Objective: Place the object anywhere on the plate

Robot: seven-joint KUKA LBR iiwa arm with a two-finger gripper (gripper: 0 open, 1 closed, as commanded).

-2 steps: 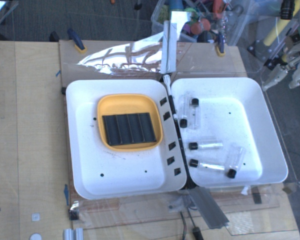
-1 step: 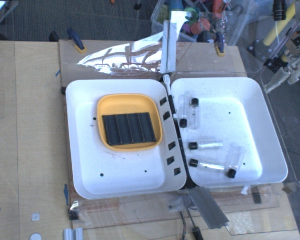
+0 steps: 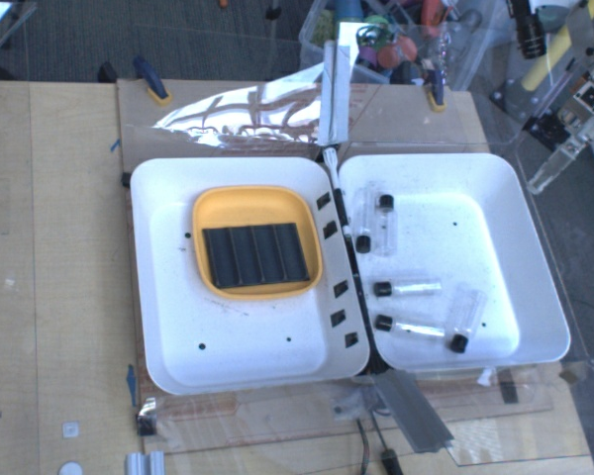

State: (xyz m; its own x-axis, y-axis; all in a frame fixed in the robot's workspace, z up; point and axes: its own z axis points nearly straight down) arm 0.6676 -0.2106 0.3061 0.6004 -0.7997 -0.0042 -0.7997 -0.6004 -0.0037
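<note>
Whether the jaws are open, closed or gripping anything cannot be told from the camera view, so places are given here by the bins and what lies in them.

The left bin (image 3: 158, 265) holds a yellow plate (image 3: 252, 198), a rounded square set a little toward the bin's far side. A black ribbed slab (image 3: 254, 254) lies flat on the plate, its long side running across the view. It covers most of the plate's floor and reaches its near rim.

The right bin (image 3: 515, 226) touches the left bin along a shared edge, where a row of small black clips (image 3: 330, 230) sits. Five clear vials with black caps are scattered in this bin. One vial (image 3: 384, 221) lies near the far left part, with a second vial (image 3: 362, 241) just beside it against the shared edge. A third vial (image 3: 408, 289) and a fourth vial (image 3: 412, 329) lie crosswise nearer the front, caps toward the left bin. A fifth vial (image 3: 462, 317) lies at a slant just right of them, cap toward the front.

Both bins rest on a wooden tabletop (image 3: 40, 265). Behind them lie a crumpled foil sheet (image 3: 247, 117) and a clear box of coloured items (image 3: 406, 18).
</note>
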